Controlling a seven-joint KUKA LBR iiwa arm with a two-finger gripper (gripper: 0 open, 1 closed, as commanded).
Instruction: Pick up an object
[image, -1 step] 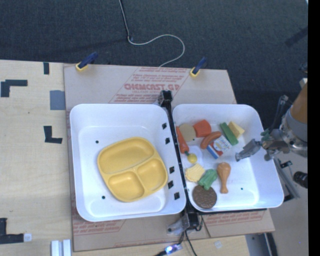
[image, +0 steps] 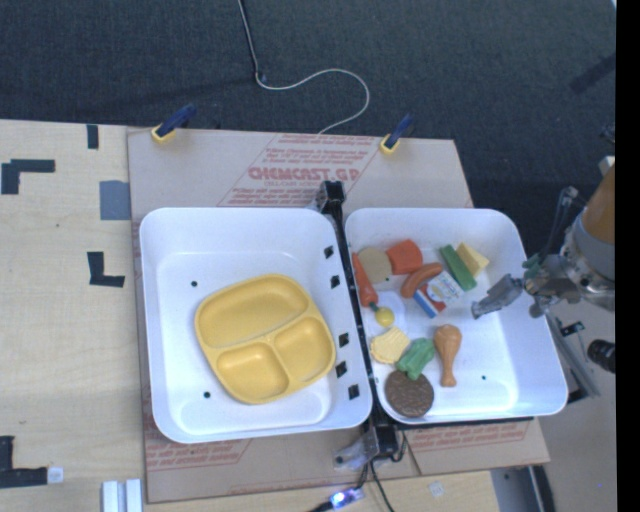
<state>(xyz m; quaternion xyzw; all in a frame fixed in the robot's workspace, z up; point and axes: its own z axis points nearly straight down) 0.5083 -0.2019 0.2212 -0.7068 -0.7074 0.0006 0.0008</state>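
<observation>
- Camera view: 2 shallow white bins sit side by side on a cardboard sheet (image: 300, 175) atop the bench (image: 60, 330). The left bin (image: 165, 300) holds a yellow plate (image: 263, 337) with 3 compartments, lying a little askew.
- The right bin (image: 520, 390) holds a scatter of toy food. A brown drumstick (image: 447, 350) lies near the middle, its thin end toward the bin's near wall.
- A round brown cookie (image: 410, 393) rests near the front left corner, with a green vegetable piece (image: 417, 356) and a yellow piece (image: 389, 346) just beside it.
- Farther back sit an orange block (image: 404, 255), a red sausage (image: 421, 279), a green-and-yellow block (image: 463, 263) and a small white carton (image: 438, 295).
- The arm (image: 600, 240) reaches in from the right. Its claw (image: 497, 297) hangs above the right side of the right bin, apart from the toys, with nothing seen between its fingers. I cannot tell whether they are apart or together.
</observation>
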